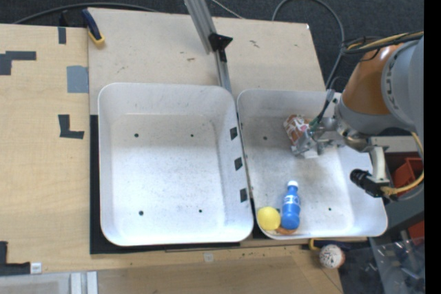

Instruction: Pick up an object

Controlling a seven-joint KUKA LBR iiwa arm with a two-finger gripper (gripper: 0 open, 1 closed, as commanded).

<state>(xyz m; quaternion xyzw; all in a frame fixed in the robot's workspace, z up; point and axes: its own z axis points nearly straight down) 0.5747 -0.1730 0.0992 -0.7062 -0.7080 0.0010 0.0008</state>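
- Sitting side by side on the wooden bench (41,169): two shallow white bins, the left bin (165,96) showing only its speckled floor.
- Lying in the right bin (344,217): a blue bottle with a white cap (291,206) near the front wall, touching a yellow ball (269,218) just beside it at the front left corner.
- Resting near the back of the same bin: a small red-and-white crumpled object (296,126), too blurred to identify.
- Reaching in from the right: the grey arm with its orange band (375,89), the gripper (308,141) hanging low just beside and in front of the crumpled object.
- Staying unclear: how wide the gripper is standing, and whether anything is sitting between its tips, being too small and blurred to make out.
- Leaning across the back of the bench toward the gap between the bins: a grey metal rail (196,3), cut off at the top edge.
- Lying near the bench's back left corner: a blue-and-yellow tool (93,27).
- Sitting just off the bench's front right corner: a small pale ball (331,256).
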